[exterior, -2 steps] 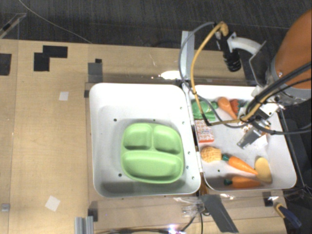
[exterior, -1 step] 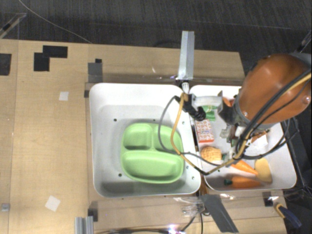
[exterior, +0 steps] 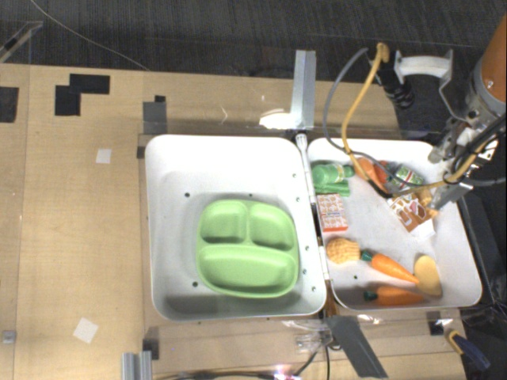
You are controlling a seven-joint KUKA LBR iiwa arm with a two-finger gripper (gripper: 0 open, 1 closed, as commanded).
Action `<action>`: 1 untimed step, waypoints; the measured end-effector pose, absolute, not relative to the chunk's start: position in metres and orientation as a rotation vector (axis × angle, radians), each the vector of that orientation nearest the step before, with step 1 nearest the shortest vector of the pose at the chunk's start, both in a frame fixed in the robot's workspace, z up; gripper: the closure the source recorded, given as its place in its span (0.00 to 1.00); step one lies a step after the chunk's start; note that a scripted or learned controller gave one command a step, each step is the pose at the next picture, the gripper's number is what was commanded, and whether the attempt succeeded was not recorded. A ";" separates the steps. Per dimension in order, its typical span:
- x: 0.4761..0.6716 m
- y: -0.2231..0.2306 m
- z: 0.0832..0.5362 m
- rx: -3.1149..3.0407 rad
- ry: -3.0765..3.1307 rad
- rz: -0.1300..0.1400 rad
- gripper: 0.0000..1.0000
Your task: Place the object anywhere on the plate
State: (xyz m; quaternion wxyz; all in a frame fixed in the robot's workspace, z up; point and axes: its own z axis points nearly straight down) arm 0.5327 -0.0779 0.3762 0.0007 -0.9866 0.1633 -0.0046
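Two white bins on a tan bench.
Claw (exterior: 445,187) at 3 o'clock over the right bin (exterior: 467,248), grip unclear; plate (exterior: 247,248) left.

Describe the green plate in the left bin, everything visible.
The green plate looks like matte light-green plastic, a rounded rectangle with a raised rim and three wells: two smaller ones at the far side, one long one at the near side. It lies flat and upright on the floor of the left bin, roughly centred, turned slightly askew to the bin walls. The wells look bare, and it touches only the bin floor.
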 end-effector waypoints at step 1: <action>0.500 -0.057 0.244 -3.115 0.356 0.010 0.00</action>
